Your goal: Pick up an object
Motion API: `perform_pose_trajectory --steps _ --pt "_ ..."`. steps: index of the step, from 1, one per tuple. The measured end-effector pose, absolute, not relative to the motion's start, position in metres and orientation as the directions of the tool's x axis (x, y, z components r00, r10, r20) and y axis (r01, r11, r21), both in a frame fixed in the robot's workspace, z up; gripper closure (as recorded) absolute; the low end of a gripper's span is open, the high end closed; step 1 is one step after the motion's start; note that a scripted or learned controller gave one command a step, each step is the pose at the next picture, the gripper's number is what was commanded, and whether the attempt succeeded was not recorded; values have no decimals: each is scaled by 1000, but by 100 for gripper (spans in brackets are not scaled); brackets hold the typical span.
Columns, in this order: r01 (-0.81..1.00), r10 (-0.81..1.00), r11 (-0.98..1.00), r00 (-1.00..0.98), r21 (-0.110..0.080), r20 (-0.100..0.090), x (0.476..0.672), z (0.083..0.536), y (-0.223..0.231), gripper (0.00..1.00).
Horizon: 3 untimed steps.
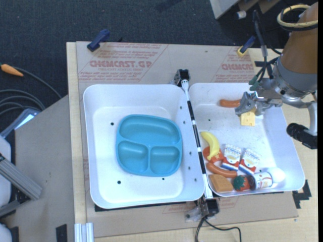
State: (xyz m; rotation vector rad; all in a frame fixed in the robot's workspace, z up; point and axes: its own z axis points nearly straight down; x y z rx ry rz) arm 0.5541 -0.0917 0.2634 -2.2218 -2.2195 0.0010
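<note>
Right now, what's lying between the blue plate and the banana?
In the camera view, the two bins' adjoining white rims, with a dark strip along them, separate the blue plate from the banana.

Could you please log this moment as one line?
arm: over right bin | gripper: above yellow cheese piece | sausage: beside | blue tray: left bin

Grey arm (298,59) with orange band reaching in from right, pincer (251,107) lowered, pointing left
</note>
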Motion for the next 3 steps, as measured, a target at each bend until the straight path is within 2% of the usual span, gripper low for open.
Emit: perform_pose_trajectory --steps 1,2,3 --pt "1000 1000 0 0 -3 1 546 264 -93 100" --pt "1000 1000 0 0 -3 1 487 253 -65 100" --pt "1000 1000 -1 1 -3 1 479 257 -62 100"
